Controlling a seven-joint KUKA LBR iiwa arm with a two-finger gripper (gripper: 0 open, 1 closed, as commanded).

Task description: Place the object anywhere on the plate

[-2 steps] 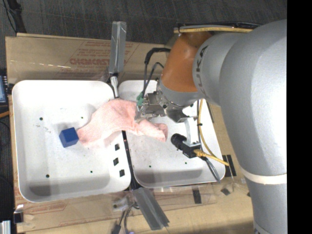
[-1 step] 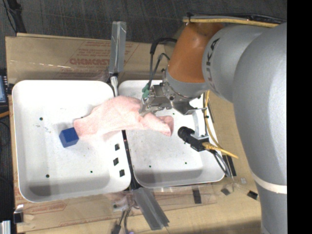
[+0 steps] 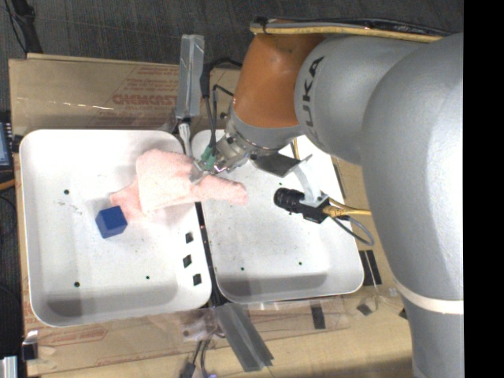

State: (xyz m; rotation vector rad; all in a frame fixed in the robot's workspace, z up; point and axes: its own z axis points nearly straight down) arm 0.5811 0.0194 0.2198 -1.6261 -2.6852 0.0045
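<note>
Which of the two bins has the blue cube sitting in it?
The left bin. The blue cube rests on its floor, beside the pink cloth that drapes over the divide toward the right bin, where the claw reaches.

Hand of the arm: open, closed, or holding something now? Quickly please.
Hand: cannot be told; it sits at the pink cloth, over the wall between the bins.

pink cloth lies crumpled and draped across the seam between the two white bins.
</note>
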